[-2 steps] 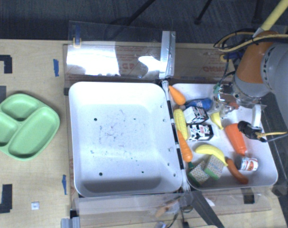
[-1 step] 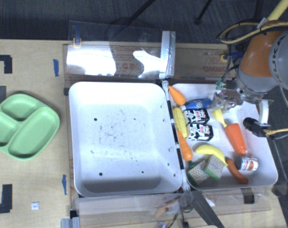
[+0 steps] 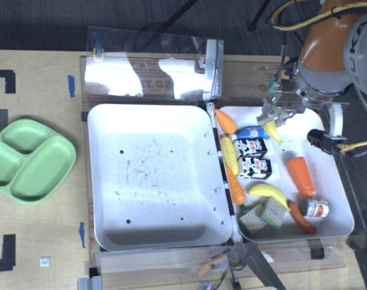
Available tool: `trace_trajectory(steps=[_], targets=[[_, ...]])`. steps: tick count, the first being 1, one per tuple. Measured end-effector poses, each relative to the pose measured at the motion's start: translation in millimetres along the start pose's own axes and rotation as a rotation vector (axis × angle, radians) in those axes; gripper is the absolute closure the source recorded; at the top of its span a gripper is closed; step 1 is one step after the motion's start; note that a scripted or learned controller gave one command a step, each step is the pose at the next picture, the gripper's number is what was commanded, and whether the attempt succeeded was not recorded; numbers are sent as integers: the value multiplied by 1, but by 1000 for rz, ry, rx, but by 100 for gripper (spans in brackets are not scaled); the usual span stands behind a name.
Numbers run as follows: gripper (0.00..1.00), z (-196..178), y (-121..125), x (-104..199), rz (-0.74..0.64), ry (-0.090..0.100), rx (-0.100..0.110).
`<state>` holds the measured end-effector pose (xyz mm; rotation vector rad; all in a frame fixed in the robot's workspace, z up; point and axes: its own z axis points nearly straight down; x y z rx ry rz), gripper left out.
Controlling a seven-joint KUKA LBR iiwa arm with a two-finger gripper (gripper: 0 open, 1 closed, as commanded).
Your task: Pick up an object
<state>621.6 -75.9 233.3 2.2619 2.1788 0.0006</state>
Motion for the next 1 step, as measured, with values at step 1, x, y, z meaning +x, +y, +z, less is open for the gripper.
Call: trace_trajectory(steps=[1], targets=[[100,48,-2,-11,90,0,4]])
